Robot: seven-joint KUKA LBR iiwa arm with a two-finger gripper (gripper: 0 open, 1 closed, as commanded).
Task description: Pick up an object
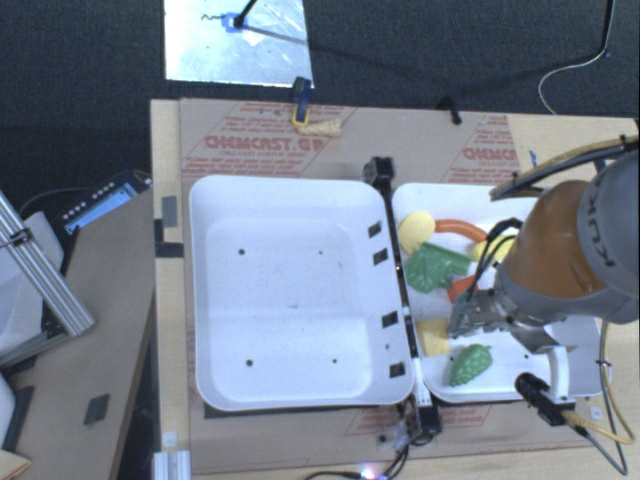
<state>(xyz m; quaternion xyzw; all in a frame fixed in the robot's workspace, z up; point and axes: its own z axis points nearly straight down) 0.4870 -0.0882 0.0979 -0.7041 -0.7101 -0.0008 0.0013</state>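
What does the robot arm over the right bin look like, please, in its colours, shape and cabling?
The arm is thick and rounded, with a grey shell bearing dark lettering and a broad orange band above the wrist. Black and yellow cables run along it. The gripper at its end is small, dark and metallic.

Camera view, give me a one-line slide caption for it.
KUKA arm's gripper lowered into the right bin among yellow, orange and green toy items, beside the left bin.

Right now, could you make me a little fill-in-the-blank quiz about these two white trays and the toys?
1. The toys all lie in the ____ bin.
2. The round toy by the divider is ____.
3. The tool hangs over the ____ bin.
4. The arm's band is ____.

Missing words: right; yellow; right; orange.
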